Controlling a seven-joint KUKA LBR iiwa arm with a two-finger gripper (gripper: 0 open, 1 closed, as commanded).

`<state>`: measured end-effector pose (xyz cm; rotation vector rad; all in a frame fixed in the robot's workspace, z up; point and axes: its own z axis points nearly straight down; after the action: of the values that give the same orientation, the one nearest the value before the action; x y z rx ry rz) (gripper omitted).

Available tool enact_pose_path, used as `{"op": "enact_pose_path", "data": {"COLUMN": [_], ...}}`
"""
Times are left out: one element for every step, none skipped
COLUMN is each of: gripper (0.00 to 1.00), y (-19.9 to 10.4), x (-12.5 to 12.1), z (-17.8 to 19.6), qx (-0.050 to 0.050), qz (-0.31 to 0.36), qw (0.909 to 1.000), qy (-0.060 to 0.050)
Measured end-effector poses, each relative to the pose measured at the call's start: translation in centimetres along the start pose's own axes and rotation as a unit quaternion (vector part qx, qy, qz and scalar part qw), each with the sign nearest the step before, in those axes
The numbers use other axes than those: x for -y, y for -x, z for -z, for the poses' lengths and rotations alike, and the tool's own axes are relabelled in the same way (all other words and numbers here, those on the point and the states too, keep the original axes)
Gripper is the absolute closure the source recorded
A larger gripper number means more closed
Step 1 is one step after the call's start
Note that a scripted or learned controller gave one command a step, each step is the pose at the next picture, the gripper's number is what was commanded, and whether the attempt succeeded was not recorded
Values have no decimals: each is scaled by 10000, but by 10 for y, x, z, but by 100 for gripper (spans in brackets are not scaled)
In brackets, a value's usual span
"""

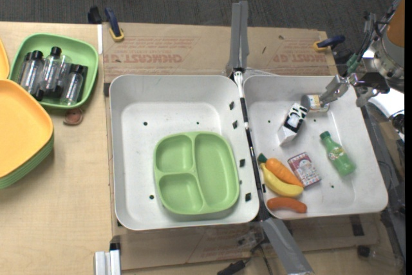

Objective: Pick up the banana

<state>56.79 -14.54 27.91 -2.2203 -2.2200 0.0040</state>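
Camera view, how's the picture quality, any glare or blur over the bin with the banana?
Camera view: lighting is even and soft, with faint shadows under the banana and the green bottle; the right white bin is bright but not washed out; the claw looks slightly soft, small in the frame; the small black-and-white item is too small to identify.

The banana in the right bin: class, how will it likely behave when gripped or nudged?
The banana looks like a smooth, glossy toy, so it is probably stiff, light and a bit slippery. Its curved shape may let it rock or swivel. It lies against the carrot, so a nudge would likely shift that too.
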Motion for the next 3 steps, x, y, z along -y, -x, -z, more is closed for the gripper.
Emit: {"op": "enact_pose_path", "data": {"gripper": [0,0,100], "y": [31,7,7], "x": [14,41,41], "z": [-11,25,32], "qx": [0,2,9], "qz": [-1671,-1633,-1626], "qw": [9859,9866,9867], "qy": [-4,3,-12]}}
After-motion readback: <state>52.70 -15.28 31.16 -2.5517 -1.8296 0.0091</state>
